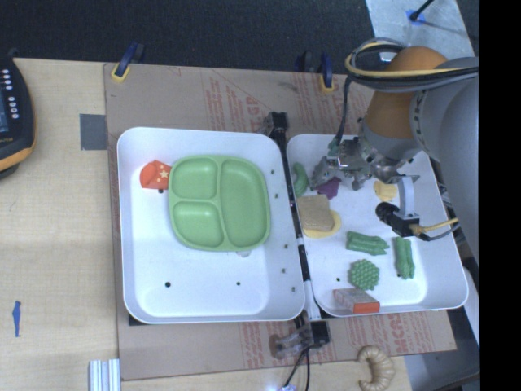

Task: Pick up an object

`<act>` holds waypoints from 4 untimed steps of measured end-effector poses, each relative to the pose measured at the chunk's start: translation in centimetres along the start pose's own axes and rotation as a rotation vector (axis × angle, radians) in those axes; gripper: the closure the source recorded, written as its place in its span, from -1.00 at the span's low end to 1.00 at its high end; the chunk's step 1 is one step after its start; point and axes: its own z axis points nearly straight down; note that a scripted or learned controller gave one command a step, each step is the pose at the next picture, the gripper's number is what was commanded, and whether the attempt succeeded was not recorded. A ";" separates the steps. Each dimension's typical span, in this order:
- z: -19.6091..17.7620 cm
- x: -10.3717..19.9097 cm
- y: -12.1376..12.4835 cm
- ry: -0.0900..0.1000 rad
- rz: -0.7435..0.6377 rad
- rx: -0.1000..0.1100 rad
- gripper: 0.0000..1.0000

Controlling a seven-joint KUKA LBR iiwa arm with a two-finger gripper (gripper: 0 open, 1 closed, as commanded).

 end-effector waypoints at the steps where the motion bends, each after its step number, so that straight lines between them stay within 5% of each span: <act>1: -0.1 0.5 1.7 -0.005 -0.001 -0.003 -1.00; 2: 0.0 0.6 -0.2 -0.001 0.000 -0.001 -1.00; 3: -0.1 -2.3 1.8 -0.001 0.002 -0.007 -1.00; 4: -0.1 1.0 1.7 0.000 -0.005 -0.002 -1.00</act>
